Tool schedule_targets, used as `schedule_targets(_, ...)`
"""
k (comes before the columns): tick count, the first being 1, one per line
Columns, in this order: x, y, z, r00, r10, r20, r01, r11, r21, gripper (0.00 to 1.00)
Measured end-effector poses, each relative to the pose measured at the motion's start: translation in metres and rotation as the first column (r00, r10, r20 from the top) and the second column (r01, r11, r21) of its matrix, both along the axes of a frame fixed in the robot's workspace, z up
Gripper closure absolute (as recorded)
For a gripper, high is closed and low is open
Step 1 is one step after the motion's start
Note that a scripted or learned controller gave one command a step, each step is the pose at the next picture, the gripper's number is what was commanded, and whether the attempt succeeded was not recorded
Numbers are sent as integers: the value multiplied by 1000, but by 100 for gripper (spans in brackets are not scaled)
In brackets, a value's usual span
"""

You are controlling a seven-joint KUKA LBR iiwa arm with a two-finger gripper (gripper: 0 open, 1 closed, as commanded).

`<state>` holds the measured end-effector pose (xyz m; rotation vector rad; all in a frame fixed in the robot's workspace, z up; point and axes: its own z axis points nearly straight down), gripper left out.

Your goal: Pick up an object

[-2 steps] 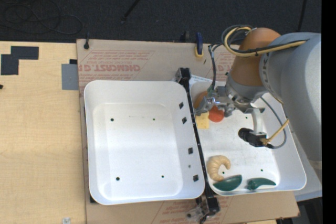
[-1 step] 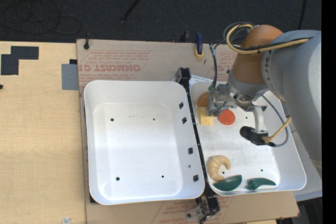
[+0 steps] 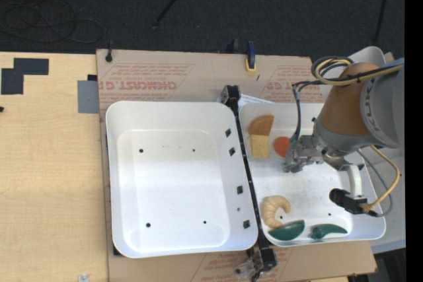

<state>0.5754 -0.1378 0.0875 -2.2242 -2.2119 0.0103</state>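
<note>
I count two white bins (image 3: 125,142). In the right one: one orange ball (image 3: 281,145) beside my gripper (image 3: 295,164), one bread wedge (image 3: 260,136), one croissant (image 3: 274,209), two teal pieces (image 3: 288,230). Gripper state: cannot tell.

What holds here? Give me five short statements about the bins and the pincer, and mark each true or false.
1. The toys lie in the right bin. True.
2. The pincer hangs above the left bin. False: it is over the right bin, near the red ball.
3. The croissant lies nearer the camera than the yellow block. True.
4. Two green toys lie by the right bin's far edge. False: they lie along its near edge.
5. The brown wedge lies against the croissant. False: it sits by the yellow block, apart from the croissant.
</note>
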Motion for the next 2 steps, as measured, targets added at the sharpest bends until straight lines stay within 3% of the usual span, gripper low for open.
schedule_targets(1, 57, 23, 0, 1000, 9, 10, -9, 1000, 2, 100)
schedule_targets(2, 39, 48, 0, 1000, 8, 3, -8, 1000, 3, 100)
